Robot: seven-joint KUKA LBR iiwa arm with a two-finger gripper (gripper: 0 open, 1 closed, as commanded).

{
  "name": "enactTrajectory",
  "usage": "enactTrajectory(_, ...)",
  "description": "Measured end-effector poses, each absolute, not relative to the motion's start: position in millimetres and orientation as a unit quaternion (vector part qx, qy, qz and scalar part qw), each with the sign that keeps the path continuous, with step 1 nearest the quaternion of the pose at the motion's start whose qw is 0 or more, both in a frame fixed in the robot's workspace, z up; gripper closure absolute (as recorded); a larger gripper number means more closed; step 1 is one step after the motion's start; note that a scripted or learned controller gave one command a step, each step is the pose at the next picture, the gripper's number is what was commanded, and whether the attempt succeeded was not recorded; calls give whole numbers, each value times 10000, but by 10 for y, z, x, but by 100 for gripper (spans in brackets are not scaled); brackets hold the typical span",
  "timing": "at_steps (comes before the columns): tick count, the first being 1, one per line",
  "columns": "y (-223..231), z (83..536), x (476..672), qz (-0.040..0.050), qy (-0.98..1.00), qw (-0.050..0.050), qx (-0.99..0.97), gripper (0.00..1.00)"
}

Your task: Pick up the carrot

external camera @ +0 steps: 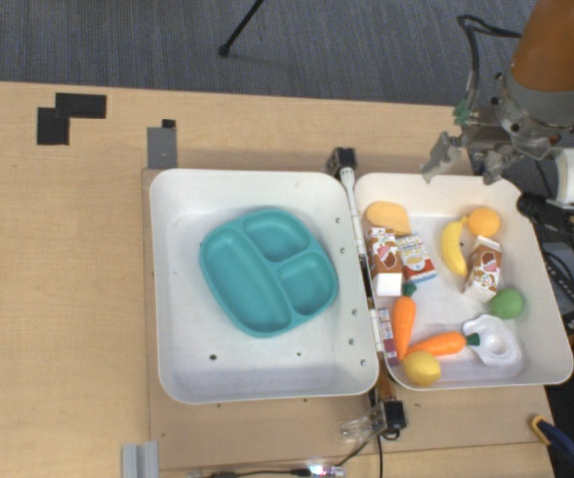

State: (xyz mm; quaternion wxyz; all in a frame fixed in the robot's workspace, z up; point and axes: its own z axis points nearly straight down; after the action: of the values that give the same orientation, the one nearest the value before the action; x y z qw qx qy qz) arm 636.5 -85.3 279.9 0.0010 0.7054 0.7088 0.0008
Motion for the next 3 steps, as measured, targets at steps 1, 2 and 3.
enactTrajectory(1,-644,1839,5814,2,7365,2,6764,0)
enactTrajectory(2,-273,1841,4984,5,7094,1,7048,0)
enactTrajectory(3,-907,1175,4884,22,6579,5,7531,0)
